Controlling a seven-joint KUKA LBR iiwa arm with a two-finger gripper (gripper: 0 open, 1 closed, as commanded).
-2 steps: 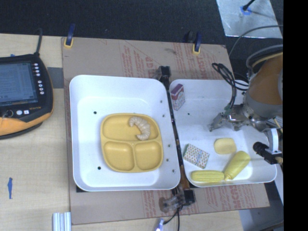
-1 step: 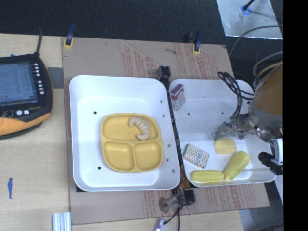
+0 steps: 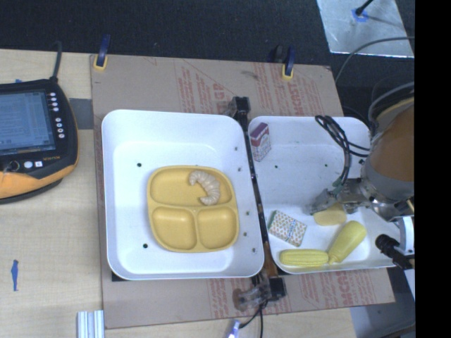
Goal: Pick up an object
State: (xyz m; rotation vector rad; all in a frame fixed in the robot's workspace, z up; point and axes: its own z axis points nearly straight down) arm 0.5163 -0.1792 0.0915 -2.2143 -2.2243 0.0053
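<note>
My gripper reaches into the right bin from the right, low over a pale yellow piece near the bin's front right. The arm's body hides how its fingers stand. In front of it lie a yellow-green pepper-like piece and a yellow corn cob. A small patterned packet lies left of them. A small maroon and white carton stands at the bin's back left corner.
The left bin holds a yellow divided plate with a pale shrimp-like toy in its top compartment. A tablet controller lies at far left on the bench. Black cables trail over the right bin's back.
</note>
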